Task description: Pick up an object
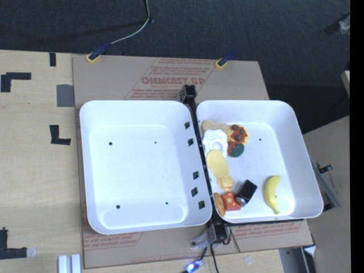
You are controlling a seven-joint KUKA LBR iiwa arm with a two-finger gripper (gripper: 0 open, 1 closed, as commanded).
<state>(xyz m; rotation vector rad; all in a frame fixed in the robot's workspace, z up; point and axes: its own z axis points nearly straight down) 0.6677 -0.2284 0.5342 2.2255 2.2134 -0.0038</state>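
Nothing is grasped yet; step in hand is choosing a target and coming down on it. The tool's state I cannot tell from this view.

All candidates sit in the right bin (296,147). The banana (272,193) lies alone near the front-right corner, well apart from the rest, w/ bare white floor on both long sides (best pick, I'd judge). Approach from above, span its short width at mid-length, not along the curve.

Harder options: a row hugging the divider wall, a white piece (214,139), a pale yellow piece (216,164), an orange-red item (227,201) touching a black object (246,191). The wall leaves little room on that side, and neighbours touch. The red-green cluster (236,140) is lumpy, likely to slip.

The left bin (96,152) is the likely drop spot.
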